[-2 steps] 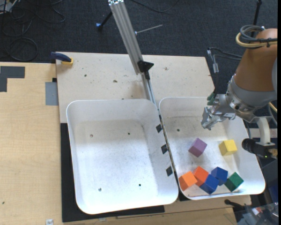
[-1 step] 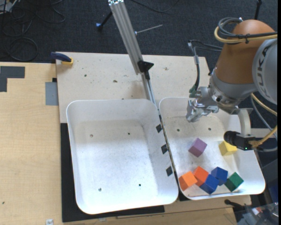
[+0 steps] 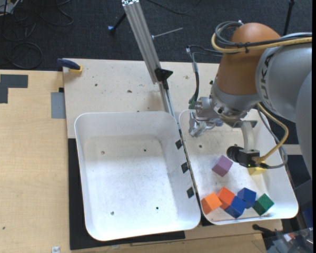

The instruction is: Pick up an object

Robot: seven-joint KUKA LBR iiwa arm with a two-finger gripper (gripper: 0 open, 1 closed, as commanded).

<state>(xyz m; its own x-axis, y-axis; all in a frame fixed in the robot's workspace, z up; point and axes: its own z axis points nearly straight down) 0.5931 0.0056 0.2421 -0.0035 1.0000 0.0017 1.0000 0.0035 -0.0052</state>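
The right bin [image 3: 288,194] holds several small blocks. A purple cube [image 3: 221,165] lies near its middle. Two orange cubes [image 3: 218,200], two blue cubes [image 3: 241,201] and a green cube [image 3: 263,204] cluster at its near edge. A yellow piece [image 3: 257,169] peeks out under a black fitting on the arm. My gripper [image 3: 197,126] hangs over the far left corner of this bin, up and to the left of the purple cube and apart from it. I see no block at its tip.
The left bin [image 3: 85,141] sits beside the right one, with black clips [image 3: 184,166] along the shared wall. A slanted aluminium post [image 3: 145,38] rises behind the bins. A blue and yellow clamp [image 3: 69,65] lies at the bench's far left corner.
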